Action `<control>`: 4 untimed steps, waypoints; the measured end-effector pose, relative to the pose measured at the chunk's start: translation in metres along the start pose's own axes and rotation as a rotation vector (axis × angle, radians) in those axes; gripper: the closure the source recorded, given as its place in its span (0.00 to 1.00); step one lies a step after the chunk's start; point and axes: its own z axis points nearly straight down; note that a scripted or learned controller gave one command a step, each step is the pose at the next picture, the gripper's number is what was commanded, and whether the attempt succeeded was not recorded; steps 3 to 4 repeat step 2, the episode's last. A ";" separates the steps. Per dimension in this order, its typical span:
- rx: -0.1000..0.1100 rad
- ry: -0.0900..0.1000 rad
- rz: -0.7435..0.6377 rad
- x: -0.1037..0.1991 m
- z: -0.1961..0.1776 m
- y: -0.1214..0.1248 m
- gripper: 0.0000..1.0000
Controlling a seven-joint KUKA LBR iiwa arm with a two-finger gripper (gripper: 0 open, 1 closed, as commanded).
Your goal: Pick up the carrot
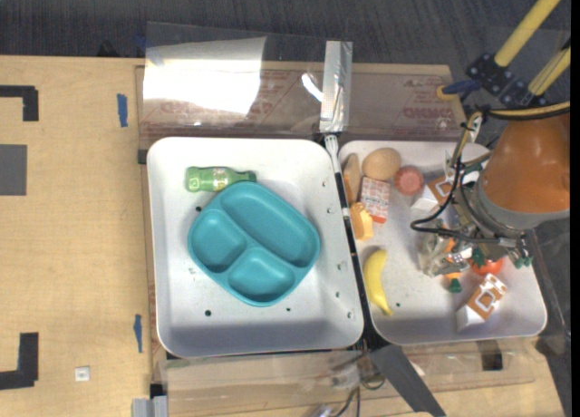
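Carrot (pixel 487 266) (a small orange piece with a green tip) lies in the right bin (pixel 535 320), toward its right side, just beside the pincer (pixel 447 259) and close above a white-and-orange carton (pixel 486 298). Arm (pixel 533 170), with its orange band, enters from the right and hangs over the right bin; the pincer at its lower end sits low among cables, at the carrot's left. Whether the pincer is wide or narrow cannot be told from this view, and nothing is seen held in it.

Right bin, other contents: a yellow banana (pixel 376 281) near the left wall, a small yellow block (pixel 362 222) above it, a white-and-red packet (pixel 375 198), a tan rounded item resembling a potato (pixel 382 163) at the top, and a red round item (pixel 410 179) just beside it.

Left bin (pixel 172 297): a teal plate with three compartments (pixel 255 240) rests near the centre, tilted diagonally; a green bottle (pixel 216 178) lies on its side at the plate's upper left, touching or nearly touching its rim.

Both bins stand side by side on the wooden surface (pixel 63 225), with a clear plastic sheet (pixel 208 84) behind the left bin.
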 end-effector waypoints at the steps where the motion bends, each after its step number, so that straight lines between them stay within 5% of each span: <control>1: -0.002 0.004 0.086 -0.022 -0.078 0.036 1.00; 2: -0.009 0.015 -0.191 0.015 -0.030 0.006 1.00; 4: -0.009 0.015 -0.191 0.015 -0.030 0.006 1.00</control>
